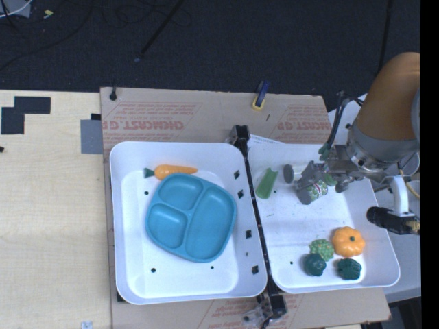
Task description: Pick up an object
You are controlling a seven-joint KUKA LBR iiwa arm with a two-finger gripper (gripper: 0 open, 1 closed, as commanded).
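One blue plate [191, 216], one carrot [175, 172], one pumpkin [348, 241]

Place: a robotics lab test cell
Bench: pale plywood bench [48, 211] topped with brown printed cardboard sheet [178, 118]
Bins: two shallow white plastic bins [130, 279] clamped side by side
Floor: dark carpet [206, 33] with loose black cables [161, 19]

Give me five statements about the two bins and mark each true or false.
1. The blue tray lies in the left bin. True.
2. The carrot is in the right bin. False: it lies in the left bin, by the tray's top edge.
3. The pumpkin sits in the right bin. True.
4. The tool hangs over the left bin. False: it is over the right bin.
5. The green stick rests on the tray. False: it lies in the right bin.
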